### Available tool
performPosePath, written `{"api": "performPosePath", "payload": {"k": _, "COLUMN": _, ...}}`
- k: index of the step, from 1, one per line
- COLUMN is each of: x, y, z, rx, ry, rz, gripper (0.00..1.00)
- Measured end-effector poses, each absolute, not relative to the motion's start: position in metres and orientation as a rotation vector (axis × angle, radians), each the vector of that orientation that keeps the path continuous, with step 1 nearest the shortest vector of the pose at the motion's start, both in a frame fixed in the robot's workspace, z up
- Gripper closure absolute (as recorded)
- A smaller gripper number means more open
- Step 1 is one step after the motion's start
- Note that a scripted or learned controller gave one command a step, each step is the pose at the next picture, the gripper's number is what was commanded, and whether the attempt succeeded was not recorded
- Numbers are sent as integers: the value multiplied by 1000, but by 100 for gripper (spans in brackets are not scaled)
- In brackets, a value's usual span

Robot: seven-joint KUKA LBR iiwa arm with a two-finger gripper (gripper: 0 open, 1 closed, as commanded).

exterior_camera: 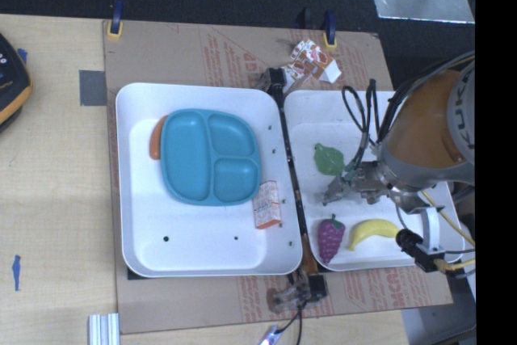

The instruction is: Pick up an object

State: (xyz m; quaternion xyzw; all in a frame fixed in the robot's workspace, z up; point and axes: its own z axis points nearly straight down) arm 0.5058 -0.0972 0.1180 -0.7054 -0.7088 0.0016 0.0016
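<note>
Candidate objects in the right bin (307, 113): a green leaf-shaped piece (328, 159) near the bin's middle, a purple grape bunch (329, 236) at the near edge, and a yellow banana (376, 231) just right of the grapes. All three lie on the bin floor, apart from one another.

Gripper (333, 194) sits low over the right bin, between the green piece above it and the grapes below it, pointing toward the divider between the bins. Its tip is dark and small against the white floor; whether it is open or closed cannot be told. Nothing is seen lifted. Black cables (359, 115) loop from the wrist up across the bin's far part. The arm (428, 129), grey with an orange band, covers the bin's right side.

Left bin (129, 174): a blue divided plate (210, 156) with three compartments, lying flat in the far half. An orange item (155, 138) shows at the plate's left edge, partly under it. A small red-and-white packet (267, 205) rests near the bin's right wall, just off the plate's near right corner.

Both bins stand on a brown cardboard sheet (202, 52) clamped at its far edge. A crumpled red-and-white wrapper (311, 61) lies on the cardboard beyond the right bin. A yellow-and-black device (11, 85) sits at the bench's left edge.
</note>
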Motion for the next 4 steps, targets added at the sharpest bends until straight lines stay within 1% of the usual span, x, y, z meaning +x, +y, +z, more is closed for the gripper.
{"api": "performPosePath", "payload": {"k": 1, "x": 596, "y": -119, "z": 92, "rx": -2217, "ry": -2224, "rz": 3, "gripper": 0}}
{"api": "performPosePath", "payload": {"k": 2, "x": 656, "y": -118, "z": 92, "rx": -2217, "ry": -2224, "rz": 2, "gripper": 0}}
{"api": "performPosePath", "payload": {"k": 3, "x": 596, "y": -115, "z": 92, "rx": -2214, "ry": -2225, "rz": 6, "gripper": 0}}
{"api": "performPosePath", "payload": {"k": 4, "x": 596, "y": -116, "z": 102, "rx": -2211, "ry": -2227, "rz": 8, "gripper": 100}}
